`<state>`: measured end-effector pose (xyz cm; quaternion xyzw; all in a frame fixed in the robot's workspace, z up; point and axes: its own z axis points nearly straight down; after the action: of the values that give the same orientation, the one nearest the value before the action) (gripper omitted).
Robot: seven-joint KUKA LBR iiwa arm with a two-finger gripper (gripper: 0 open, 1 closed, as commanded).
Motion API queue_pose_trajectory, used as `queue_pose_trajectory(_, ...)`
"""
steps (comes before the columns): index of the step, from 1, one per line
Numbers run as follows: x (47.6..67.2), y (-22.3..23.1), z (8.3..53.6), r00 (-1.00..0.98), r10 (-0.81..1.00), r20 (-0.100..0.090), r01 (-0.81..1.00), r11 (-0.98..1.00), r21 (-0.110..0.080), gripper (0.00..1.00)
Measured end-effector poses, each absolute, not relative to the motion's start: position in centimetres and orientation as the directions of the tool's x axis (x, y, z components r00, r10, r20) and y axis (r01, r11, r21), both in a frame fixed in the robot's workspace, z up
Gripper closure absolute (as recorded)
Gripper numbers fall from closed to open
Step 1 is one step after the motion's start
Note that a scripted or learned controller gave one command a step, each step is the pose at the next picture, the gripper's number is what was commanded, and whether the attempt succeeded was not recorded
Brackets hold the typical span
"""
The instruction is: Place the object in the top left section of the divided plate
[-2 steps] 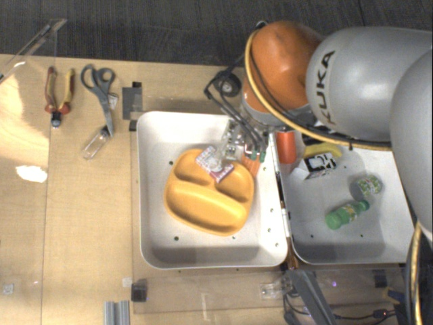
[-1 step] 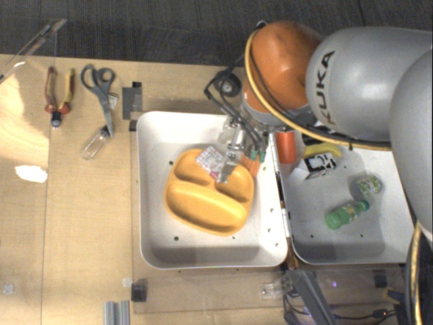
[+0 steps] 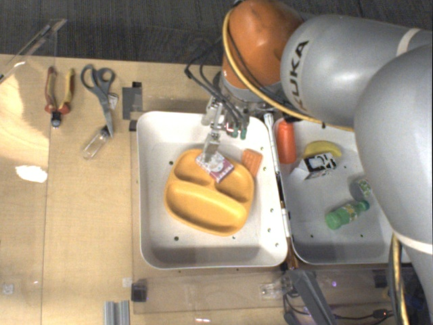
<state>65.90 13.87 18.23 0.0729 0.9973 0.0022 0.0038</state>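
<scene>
Two white bins sit side by side on the bench. Pliers and scissors lie near the bench's far left edge. In the left bin, a yellow divided plate fills the middle; a small purple-and-white packet rests at the plate's far edge, the gripper directly upon it, grip hidden. An orange block lies beside the plate. The right bin holds a banana and green bottle.

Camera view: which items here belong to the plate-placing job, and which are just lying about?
Job:
divided plate, yellow, in left bin
small purple-and-white packet at the plate's top edge
pincer above the packet

Lying about:
scissors
pliers
banana
green bottle
orange block
</scene>
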Motion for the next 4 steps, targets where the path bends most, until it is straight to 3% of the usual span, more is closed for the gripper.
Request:
queue_pose_trajectory(1,66.1,13.9,19.6,-0.989,0.147,-0.016,0.146,0.989,0.011,1.0)
queue_pose_trajectory(2,62.7,15.3,19.7,-0.979,-0.202,-0.01,-0.202,0.979,0.003,1.0)
queue_pose_trajectory(3,62.7,15.3,19.7,-0.979,-0.202,-0.01,-0.202,0.979,0.003,0.0)
queue_pose_trajectory(4,62.9,15.5,21.0,-0.98,-0.2,-0.021,-0.2,0.98,0.006,1.0)
